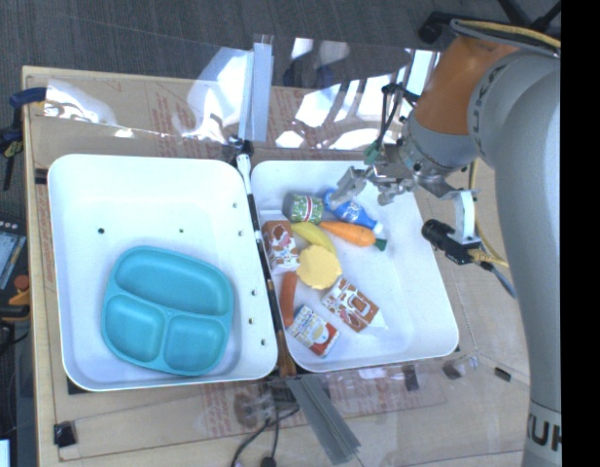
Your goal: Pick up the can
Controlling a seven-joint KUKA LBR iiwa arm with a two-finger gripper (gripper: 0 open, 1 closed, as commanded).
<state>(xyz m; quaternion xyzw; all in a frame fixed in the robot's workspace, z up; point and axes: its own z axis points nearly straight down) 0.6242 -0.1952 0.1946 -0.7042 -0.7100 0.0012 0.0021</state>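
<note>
The can (304, 207) is small and green, lying on its side at the back of the right bin (426, 305). Touching its right end is a blue bottle-like item (354, 213). My gripper (371, 187) hovers over the bin's back right part, just above and to the right of the blue item, a short way right of the can. Its fingers (350, 180) stand apart, so it is open with nothing between them.
Around the can lie a banana (312, 233), an orange carrot (351, 233), a yellow round piece (319, 268), a brown packet (278, 243), two more packets (352, 305) and a thin orange stick (288, 298). The left bin (76, 193) holds a blue divided plate (168, 309).
</note>
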